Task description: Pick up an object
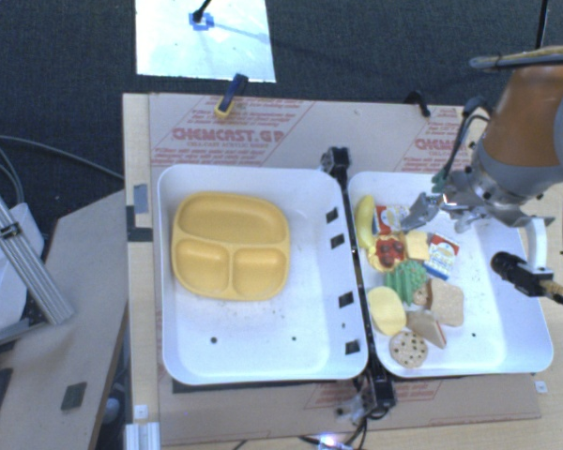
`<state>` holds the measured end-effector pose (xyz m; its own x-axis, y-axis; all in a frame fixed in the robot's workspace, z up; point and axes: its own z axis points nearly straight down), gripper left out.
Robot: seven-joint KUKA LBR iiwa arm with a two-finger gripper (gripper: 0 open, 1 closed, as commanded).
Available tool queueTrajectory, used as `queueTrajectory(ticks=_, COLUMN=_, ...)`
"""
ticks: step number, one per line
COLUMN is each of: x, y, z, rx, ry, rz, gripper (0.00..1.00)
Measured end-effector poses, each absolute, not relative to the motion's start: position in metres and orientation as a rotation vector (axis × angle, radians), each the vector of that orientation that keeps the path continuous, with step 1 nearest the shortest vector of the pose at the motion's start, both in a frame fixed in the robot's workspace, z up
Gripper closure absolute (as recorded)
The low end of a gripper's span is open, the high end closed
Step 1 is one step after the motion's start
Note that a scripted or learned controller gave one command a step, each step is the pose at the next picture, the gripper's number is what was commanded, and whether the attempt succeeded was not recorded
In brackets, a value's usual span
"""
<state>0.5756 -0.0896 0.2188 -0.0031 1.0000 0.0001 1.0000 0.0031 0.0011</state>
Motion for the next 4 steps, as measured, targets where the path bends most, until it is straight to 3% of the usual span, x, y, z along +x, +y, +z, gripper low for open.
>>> queueTrajectory(ticks=1, x=0.538, y=-0.088, z=0.090, rx=2.226, ry=2.228, rz=-0.008, gripper=0.00)
queueTrajectory(ticks=2, x=0.524, y=-0.084, z=0.098, rx=2.222, ry=2.222, rz=0.000, gripper=0.00)
queueTrajectory(ticks=3, x=0.526, y=-0.085, z=0.109, rx=2.221, ry=2.221, rz=0.003, gripper=1.00)
queueTrajectory(ticks=4, x=0.490, y=-0.013, z=0.188, rx=2.209, ry=2.232, rz=0.009, gripper=1.00)
